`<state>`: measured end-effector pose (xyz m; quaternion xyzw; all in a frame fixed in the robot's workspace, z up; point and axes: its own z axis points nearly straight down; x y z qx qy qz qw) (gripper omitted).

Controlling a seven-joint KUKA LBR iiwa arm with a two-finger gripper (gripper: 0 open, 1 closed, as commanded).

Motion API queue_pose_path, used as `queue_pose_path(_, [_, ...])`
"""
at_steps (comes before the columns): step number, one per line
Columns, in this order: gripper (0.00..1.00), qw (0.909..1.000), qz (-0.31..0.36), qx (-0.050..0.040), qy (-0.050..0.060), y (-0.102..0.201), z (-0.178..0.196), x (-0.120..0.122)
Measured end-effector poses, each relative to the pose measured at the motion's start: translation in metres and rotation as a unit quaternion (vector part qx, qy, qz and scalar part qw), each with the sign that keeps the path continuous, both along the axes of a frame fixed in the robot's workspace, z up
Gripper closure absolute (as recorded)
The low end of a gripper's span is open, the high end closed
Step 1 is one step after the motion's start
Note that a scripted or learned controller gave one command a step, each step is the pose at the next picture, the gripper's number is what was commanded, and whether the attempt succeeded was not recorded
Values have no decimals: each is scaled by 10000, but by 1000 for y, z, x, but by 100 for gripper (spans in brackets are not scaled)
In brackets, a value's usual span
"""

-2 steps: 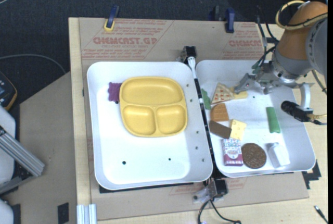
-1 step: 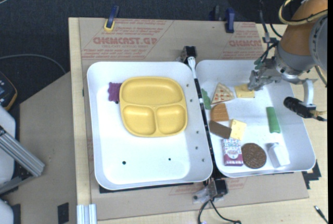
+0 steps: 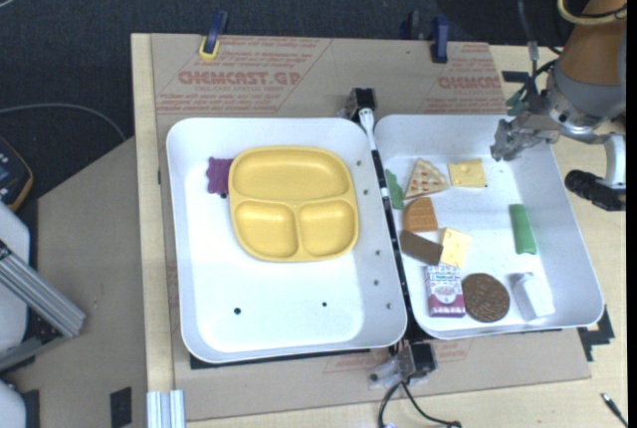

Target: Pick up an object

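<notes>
At the near edge of the right bin [image 3: 587, 269] lie a round brown cookie [image 3: 486, 297], a small red packet [image 3: 445, 291] just to its left and a white block [image 3: 530, 295] to its right. Just beyond them sit a dark brown chocolate piece [image 3: 420, 246] touching a pale yellow cheese square [image 3: 455, 246], with a green stick [image 3: 521, 228] well apart toward the right wall. Farther back come a tan cracker [image 3: 420, 214], a pizza slice [image 3: 427, 178] and a second yellow cheese square [image 3: 467, 175], and a small green piece [image 3: 393, 188] lies by the bin's left wall. In the left bin [image 3: 199, 297] a yellow divided plate [image 3: 294, 201] rests toward the far half, with a purple toy [image 3: 218, 175] touching its left rim. At the far right corner of the right bin the gripper [image 3: 506, 139] hangs above the bin floor, near the far cheese square but apart from it; nothing is seen between its fingers, and whether they stand apart or together I cannot tell at this size. The step in hand looks like the approach, with no object yet chosen by contact. The next move likely calls for travelling left and down over one item, probably the far cheese square as the closest, with the fingers either side of it before closing.
</notes>
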<state>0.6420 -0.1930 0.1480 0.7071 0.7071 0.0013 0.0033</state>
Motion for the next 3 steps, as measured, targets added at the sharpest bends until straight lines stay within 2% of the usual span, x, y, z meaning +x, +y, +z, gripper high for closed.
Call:
queue_pose_path(1, [100,10000,3,-1,-1,-8,49,-1])
queue_pose_path(2, [100,10000,5,1,-2,-8,79,0])
queue_pose_path(3, [100,10000,19,26,51,47,83,-26])
